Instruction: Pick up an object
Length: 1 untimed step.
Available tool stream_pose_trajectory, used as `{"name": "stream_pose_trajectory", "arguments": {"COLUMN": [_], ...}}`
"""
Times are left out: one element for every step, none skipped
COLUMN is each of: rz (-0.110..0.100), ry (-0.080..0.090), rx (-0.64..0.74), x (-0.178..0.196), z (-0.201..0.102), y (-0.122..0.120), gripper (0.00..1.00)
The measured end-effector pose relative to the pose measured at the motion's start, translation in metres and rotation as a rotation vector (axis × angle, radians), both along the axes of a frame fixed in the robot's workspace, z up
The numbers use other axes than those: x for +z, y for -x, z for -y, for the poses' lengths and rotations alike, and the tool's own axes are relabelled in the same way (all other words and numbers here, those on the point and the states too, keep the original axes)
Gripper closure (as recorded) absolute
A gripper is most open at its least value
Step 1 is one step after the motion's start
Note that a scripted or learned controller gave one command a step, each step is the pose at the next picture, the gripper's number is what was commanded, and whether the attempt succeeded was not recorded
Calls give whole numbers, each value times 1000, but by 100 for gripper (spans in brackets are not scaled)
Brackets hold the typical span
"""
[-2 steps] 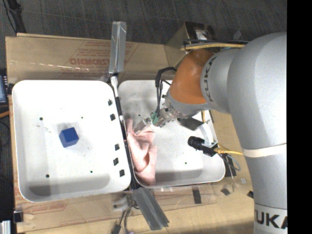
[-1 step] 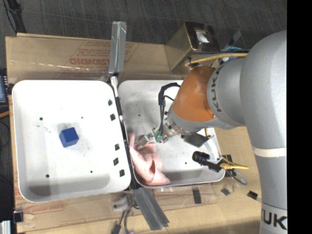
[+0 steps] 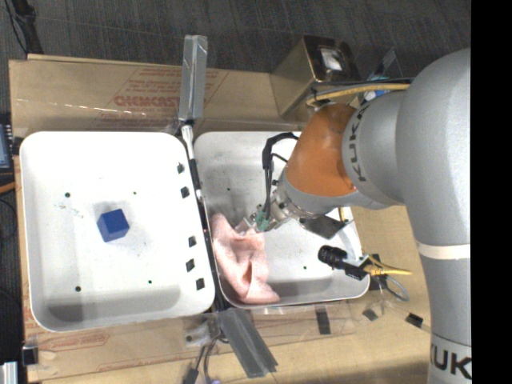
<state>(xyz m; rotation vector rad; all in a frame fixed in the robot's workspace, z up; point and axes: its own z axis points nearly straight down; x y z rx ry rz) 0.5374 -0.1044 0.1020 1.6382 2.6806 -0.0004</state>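
Camera view: the pincer (image 3: 262, 218) hangs at the pink cloth's (image 3: 240, 258) far edge. The cloth runs near-left from it. Its grip state I cannot tell.

Flattened brown cardboard (image 3: 96, 94) with red print covers the table under both white bins. A grey metal bar (image 3: 192, 78) stands up at the far edge between the bins, and a tan box (image 3: 308, 74) sits toward the far right corner.

1 blue cube (image 3: 114, 224) is seen in the left bin (image 3: 48, 214); a pink cloth (image 3: 240, 264) is touched by the gripper (image 3: 262, 219) in the right bin (image 3: 232, 154).
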Motion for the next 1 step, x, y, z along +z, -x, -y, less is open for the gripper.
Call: {"name": "stream_pose_trajectory", "arguments": {"rz": [-1], "ry": [0], "rx": [-33], "x": [64], "z": [-6], "y": [30], "gripper": [100]}}
